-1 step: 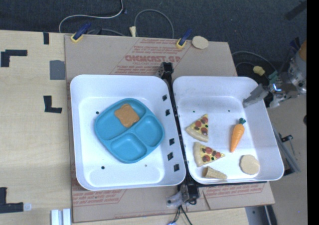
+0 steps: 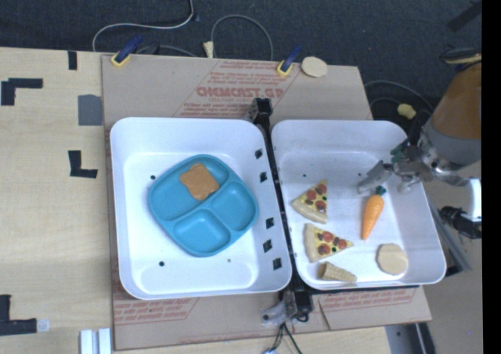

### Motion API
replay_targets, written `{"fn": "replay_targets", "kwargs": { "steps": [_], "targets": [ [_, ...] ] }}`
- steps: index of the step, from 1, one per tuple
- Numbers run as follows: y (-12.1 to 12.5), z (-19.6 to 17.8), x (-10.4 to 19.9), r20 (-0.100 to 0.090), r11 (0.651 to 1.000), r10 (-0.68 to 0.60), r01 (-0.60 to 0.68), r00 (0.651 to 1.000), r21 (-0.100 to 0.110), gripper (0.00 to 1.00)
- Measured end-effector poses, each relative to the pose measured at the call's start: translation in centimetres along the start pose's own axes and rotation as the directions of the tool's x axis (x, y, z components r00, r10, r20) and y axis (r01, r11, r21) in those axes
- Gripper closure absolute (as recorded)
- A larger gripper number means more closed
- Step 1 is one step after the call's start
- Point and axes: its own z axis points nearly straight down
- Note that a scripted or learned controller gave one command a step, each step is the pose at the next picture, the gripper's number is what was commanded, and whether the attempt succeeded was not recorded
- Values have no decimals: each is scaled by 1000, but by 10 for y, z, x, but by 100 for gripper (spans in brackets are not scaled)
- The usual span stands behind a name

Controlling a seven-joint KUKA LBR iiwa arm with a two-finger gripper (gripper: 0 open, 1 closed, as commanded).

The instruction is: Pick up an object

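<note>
The right bin (image 2: pixel 344 137) held a carrot (image 2: pixel 372 215) near its right wall, with bare floor above and left of the carrot. The arm (image 2: pixel 454 121) reached over that wall; its gripper (image 2: pixel 381 180) hung just above the carrot's top, fingers spread apart, gripping nothing.

Bench (image 2: pixel 47 211): pale wood surface with black tape marks at the frame's left, carrying a brown cardboard sheet (image 2: pixel 235 90) with red print, centre frame. On the cardboard: two shallow white bins side by side, left bin (image 2: pixel 133 266) and right bin (image 2: pixel 344 137), touching along the middle. A small tan disc (image 2: pixel 315 67) rests at the cardboard's upper right edge.
</note>
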Motion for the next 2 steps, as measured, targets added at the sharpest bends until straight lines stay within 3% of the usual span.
{"fn": "replay_targets", "kwargs": {
  "steps": [1, 2],
  "targets": [
    [-27, 63, 21, 2, 1000, -1, 1, 1000, -7, 0],
    [-24, 49, 20, 5, 1000, 0, 0, 1000, -12, 100]
  ]
}}
